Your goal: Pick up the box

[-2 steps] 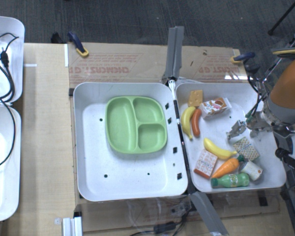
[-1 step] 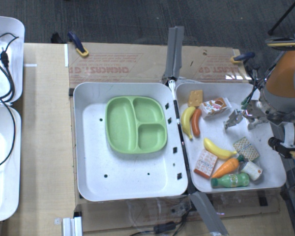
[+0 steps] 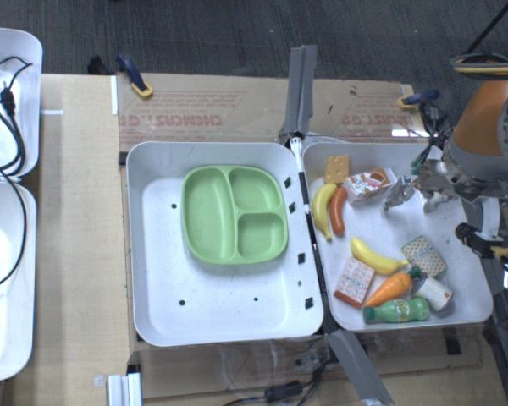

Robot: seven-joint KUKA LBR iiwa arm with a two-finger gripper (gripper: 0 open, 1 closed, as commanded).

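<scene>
The left bin (image 3: 152,294) holds a green tray (image 3: 234,214). The right bin (image 3: 470,303) holds bananas (image 3: 376,256), a carrot (image 3: 388,287), a green bottle (image 3: 396,311) and the box (image 3: 355,281), which lies near the front beside the carrot. The hand (image 3: 404,194) hangs near the back of the right bin with its fingers spread, pinching nothing.

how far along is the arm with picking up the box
Done: the gripper is over the right bin, beside the red-and-white packet. In hand: nothing shows between its fingers. Left: the pink box lies flat at the bin's front by the carrot, apart from the gripper, so the reach, grasp and lift all remain.
</scene>
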